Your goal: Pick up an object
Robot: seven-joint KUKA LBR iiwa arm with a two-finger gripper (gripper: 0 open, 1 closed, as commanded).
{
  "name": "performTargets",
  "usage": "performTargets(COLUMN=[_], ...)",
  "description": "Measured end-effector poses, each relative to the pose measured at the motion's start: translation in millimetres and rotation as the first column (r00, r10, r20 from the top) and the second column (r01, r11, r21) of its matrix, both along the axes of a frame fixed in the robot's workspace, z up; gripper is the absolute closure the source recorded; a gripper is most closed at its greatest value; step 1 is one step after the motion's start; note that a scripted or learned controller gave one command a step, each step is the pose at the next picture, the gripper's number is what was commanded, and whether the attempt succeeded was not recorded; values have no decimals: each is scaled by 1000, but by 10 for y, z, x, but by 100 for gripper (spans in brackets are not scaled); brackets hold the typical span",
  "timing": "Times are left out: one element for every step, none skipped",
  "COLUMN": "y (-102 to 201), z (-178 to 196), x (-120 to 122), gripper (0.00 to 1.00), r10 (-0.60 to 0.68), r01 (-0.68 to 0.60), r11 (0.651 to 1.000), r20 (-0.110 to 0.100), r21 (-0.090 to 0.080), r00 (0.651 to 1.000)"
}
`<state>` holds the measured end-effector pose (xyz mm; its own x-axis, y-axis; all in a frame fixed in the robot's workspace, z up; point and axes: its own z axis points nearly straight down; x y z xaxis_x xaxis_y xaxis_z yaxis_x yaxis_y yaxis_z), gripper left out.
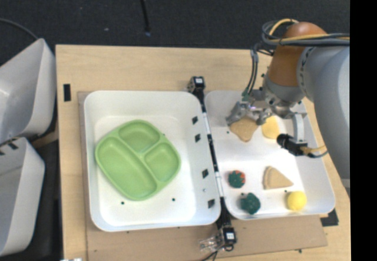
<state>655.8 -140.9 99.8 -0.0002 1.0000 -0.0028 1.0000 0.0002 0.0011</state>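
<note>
Gripper [252, 114] (grip state unclear) sits just above the cracker [244, 129]; centre on it, then descend straight

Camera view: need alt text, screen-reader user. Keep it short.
A grey robot arm reaches from the right, its gripper low over a tan flat piece at the back of the right bin, which also holds yellow, green and tan toy foods. The left bin holds a green divided plate.
</note>
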Motion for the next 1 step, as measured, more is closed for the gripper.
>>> performTargets(y=[-14], z=[155], x=[26], gripper=[100], r10=[-1], r01=[1], r11=[1000], r20=[7], r21=[-2], r00=[1000])
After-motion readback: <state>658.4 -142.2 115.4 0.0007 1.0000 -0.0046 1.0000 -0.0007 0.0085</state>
